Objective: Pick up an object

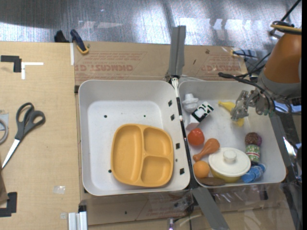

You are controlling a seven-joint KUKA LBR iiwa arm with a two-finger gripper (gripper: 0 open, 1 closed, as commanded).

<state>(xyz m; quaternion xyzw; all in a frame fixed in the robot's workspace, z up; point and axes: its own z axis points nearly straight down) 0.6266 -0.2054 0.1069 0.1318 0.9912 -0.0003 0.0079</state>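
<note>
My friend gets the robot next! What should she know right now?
Claw: over the right bin, near its back, right beside the yellow banana toy. I cannot tell if it is open or shut, or if it grips anything.
Right bin things: orange-red ball, orange drumstick toy, cream lidded pot, small can, black-and-white block.
Left bin: yellow divided plate.
Done: nothing seen lifted yet.
Left: grab one object and lift it.

The gripper (240,110) partly hides a yellow object (227,106), perhaps a banana.
</note>
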